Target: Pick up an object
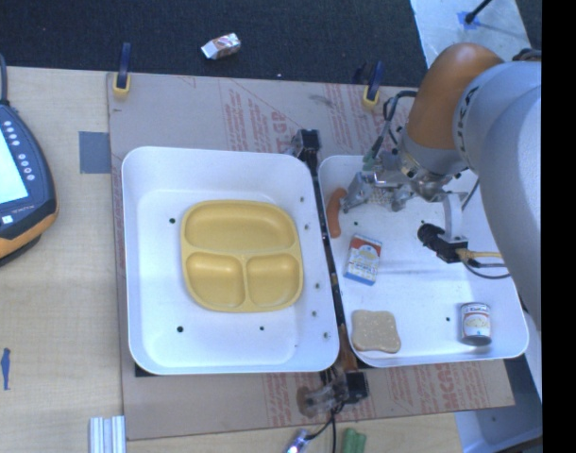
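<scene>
My gripper (375,194) hangs low over the far left part of the right bin (430,357). Just to its left, an orange-brown sausage (333,211) lies against the bin's left wall. A small red, white and blue box (364,259) sits below the gripper, nearer the bin's middle. A slice of bread (375,330) rests in the near left corner. A small tin can (475,323) stands in the near right corner. Nothing shows between the gripper and these items.
The left bin (146,253) holds a yellow divided plate (241,254). A tablet-like pendant (9,182) lies on the bench at the far left. A crumpled wrapper (221,46) lies on the dark floor beyond the bench.
</scene>
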Tool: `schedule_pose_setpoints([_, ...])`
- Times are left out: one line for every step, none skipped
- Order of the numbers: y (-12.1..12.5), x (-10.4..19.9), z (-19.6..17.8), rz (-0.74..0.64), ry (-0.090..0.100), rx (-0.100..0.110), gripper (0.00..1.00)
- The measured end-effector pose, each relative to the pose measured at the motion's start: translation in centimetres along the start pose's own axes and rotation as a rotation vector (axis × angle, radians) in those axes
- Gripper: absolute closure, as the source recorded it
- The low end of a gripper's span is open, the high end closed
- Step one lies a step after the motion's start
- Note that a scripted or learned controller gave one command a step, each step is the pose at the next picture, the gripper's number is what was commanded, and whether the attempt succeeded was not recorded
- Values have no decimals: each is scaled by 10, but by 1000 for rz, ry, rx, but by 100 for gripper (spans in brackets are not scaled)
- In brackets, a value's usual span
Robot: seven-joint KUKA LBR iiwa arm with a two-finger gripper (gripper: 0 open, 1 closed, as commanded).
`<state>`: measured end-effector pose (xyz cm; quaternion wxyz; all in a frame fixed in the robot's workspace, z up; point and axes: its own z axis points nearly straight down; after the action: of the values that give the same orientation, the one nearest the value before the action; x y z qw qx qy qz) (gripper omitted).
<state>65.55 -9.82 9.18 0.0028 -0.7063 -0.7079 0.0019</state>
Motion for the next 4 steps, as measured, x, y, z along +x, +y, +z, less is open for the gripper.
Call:
schedule_pose_setpoints([0, 2, 0, 0, -1, 1, 0])
schedule_pose_setpoints([0, 0, 0, 0, 1, 0, 0])
schedule_pose_setpoints([-60, 4, 1, -3, -2, -2, 0])
schedule_pose_setpoints([-11, 2, -8, 0, -1, -5, 0])
